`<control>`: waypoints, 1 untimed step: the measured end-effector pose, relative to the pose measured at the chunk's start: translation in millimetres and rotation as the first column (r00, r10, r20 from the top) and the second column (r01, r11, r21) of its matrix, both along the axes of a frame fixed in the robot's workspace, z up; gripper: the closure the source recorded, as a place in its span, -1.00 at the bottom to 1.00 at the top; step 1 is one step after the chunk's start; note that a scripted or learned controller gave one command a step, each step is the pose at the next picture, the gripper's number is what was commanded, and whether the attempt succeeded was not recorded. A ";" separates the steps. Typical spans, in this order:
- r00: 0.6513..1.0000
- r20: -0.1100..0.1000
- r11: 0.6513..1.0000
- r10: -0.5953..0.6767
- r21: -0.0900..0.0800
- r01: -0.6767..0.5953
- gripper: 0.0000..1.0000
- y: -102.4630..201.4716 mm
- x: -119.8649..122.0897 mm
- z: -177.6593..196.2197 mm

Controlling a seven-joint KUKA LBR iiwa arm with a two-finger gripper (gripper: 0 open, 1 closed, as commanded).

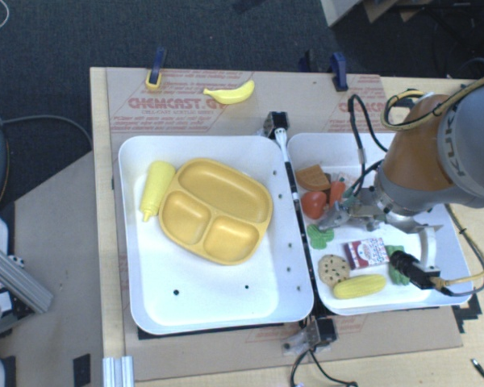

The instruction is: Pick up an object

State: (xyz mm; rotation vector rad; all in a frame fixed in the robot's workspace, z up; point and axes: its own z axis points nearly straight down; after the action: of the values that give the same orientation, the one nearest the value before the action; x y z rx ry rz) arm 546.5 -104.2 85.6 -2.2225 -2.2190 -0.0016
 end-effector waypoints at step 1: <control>1.000 0.007 1.000 -0.001 0.000 0.001 1.00 0.4 1.9 12.9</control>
State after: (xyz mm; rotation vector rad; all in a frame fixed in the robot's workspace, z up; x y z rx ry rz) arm 548.4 -103.8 98.5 -2.2268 -2.2220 -0.0097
